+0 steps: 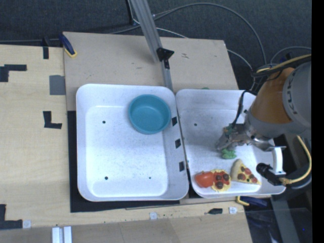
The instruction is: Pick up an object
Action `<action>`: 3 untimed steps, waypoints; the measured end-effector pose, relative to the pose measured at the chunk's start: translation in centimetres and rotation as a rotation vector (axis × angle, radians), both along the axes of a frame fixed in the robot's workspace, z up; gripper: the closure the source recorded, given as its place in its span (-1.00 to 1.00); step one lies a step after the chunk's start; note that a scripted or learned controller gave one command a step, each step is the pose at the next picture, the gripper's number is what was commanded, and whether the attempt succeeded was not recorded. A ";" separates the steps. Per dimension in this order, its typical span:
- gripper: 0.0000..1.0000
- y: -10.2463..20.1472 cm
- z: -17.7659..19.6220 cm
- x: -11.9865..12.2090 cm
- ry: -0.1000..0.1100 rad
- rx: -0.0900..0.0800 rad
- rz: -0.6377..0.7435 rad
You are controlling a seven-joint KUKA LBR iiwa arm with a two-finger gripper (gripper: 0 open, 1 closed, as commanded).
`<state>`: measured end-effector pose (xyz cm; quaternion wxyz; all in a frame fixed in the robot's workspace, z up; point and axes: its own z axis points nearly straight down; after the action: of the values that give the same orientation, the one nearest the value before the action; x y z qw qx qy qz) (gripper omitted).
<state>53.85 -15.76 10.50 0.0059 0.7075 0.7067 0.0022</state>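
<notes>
The gripper (229, 142) sits low in the right bin (202, 115), right of centre, over a small green object (229, 152). Whether it is open or clamped cannot be told. Best centre on the green piece, clear of the pizza slice (245, 173) below.

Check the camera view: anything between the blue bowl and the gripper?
Camera view: from the blue bowl to the gripper lie bare white bin floor and the two bins' meeting rims with black clips. No loose object sits between them.

grey arm (302, 92) with a broad orange band (271, 101) and black cable (238, 110).
</notes>
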 end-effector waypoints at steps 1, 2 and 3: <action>1.00 0.8 5.9 0.5 0.007 0.005 0.002; 1.00 1.2 10.6 -0.3 0.008 0.005 0.002; 1.00 1.2 11.9 -0.2 0.011 0.005 0.001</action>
<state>53.61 -14.57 22.38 0.0002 0.7070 0.7072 0.0002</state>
